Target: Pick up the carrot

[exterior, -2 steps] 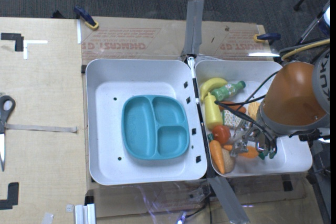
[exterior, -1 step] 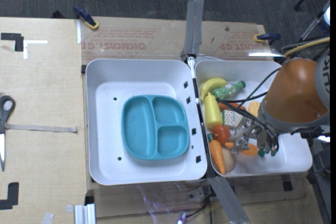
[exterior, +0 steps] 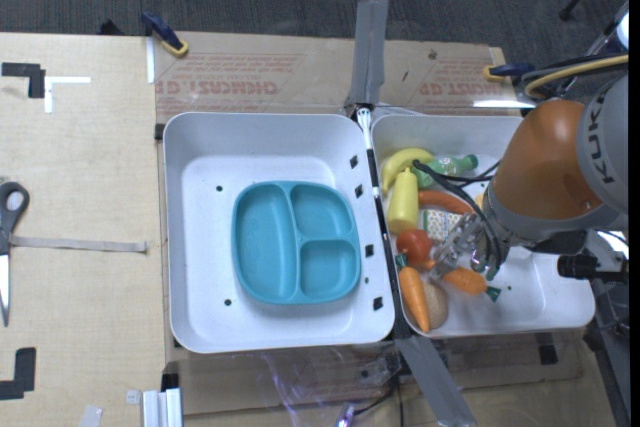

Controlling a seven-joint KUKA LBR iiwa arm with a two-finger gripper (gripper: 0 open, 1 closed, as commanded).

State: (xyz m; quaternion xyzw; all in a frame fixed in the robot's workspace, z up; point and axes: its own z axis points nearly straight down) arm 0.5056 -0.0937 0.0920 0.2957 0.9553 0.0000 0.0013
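Gripper [exterior: 468, 253] is down in the right bin [exterior: 545, 310], low over the food pile. Fingers are a blur of metal and cable from this angle, so can't tell if jaws are released or clenched, and nothing clearly sits between them.

Just under/right of the jaws: small orange piece [exterior: 466, 281], touching or nearly touching the fingertips, can't tell which. Left of the jaws: red tomato-like item [exterior: 413, 244]. Below-left of the jaws: carrot [exterior: 413, 298], lying lengthwise along the bin's left wall, apart from the fingers, next to a brownish potato-like lump [exterior: 437, 305]. Above-left of the jaws: yellow bottle [exterior: 404, 200], upright-ish, w/ a banana [exterior: 408, 161] behind it and a red-orange strip [exterior: 443, 201] beside it. Green item [exterior: 457, 164] further up, near the bin's back wall.

Arm's orange band [exterior: 545, 170] sits above-right of the jaws, covers much of the bin.

Well left of the jaws: left bin [exterior: 190, 245] w/ a teal divided plate [exterior: 297, 242], 3 compartments. Far left on the bench: scissors [exterior: 9, 235].
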